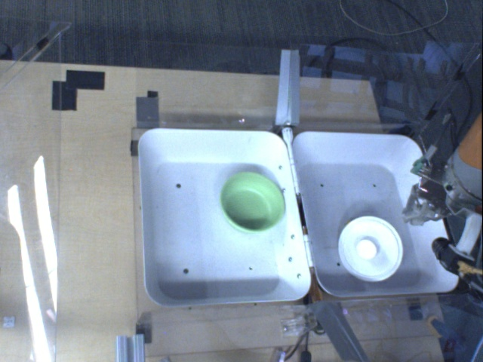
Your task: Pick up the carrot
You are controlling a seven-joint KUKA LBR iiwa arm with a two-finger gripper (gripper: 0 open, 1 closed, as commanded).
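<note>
Gripper (420, 202) over right bin (343, 148) right rim; open or closed, cannot tell. White bowl (369, 248) near; green bowl (253, 200) in left bin (173, 157). Bearing, axis of carrot: cannot tell.

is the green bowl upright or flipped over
Upright. The green bowl in the left bin shows its hollow inside facing up, rim all round, with nothing visible in it.
</note>
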